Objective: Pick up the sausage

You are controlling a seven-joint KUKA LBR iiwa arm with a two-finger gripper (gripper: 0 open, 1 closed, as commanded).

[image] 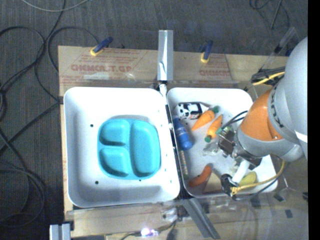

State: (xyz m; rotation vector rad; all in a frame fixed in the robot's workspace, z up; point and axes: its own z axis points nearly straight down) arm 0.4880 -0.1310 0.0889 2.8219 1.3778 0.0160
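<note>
One sausage (201,175) by the near wall of the right bin (245,95), bare floor just beyond it, gripper (220,144) near, grip state cannot be told.

Grey arm (295,84); orange band (257,119) above wrist; yellow cable (257,184).

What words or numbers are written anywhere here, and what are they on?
Red print on the brown board, behind the left bin: too blurred to read.
More red print behind the right bin: also too blurred.
Nothing else carries readable text.
</note>
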